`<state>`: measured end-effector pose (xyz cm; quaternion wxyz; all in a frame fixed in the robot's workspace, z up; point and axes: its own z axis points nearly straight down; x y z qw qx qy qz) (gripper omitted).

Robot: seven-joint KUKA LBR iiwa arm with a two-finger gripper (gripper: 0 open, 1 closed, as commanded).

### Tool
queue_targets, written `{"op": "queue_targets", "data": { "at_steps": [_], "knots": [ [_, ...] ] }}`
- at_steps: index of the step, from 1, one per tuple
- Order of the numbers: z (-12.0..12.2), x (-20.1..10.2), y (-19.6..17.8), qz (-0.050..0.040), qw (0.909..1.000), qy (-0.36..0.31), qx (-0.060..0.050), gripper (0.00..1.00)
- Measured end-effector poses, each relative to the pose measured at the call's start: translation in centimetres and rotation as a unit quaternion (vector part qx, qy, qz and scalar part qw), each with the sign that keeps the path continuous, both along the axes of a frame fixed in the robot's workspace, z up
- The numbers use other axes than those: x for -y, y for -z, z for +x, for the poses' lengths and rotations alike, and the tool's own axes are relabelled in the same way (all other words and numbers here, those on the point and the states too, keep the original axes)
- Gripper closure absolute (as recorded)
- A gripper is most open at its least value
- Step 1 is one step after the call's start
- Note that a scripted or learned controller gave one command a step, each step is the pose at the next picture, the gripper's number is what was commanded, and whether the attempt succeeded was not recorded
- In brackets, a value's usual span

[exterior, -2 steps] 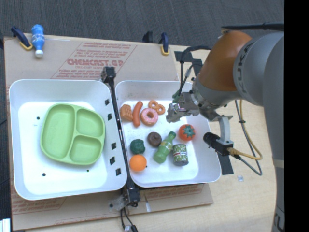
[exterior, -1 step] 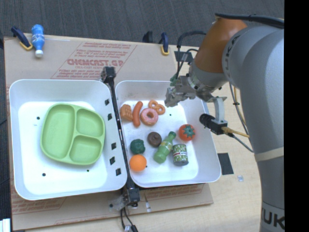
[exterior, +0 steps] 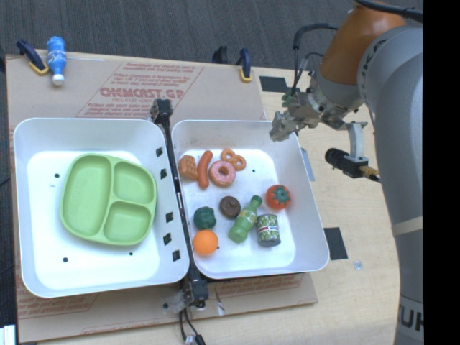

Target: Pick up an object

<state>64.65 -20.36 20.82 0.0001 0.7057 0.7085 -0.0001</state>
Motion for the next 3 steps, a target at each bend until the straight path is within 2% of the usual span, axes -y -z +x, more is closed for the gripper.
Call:
{"op": "queue_targets", "data": {
  "at_steps": [3],
  "knots": [
    [0.2,-0.2,-3.1,-0.0008,1.0000,-0.007,0.001,1.00]
  ]
}}
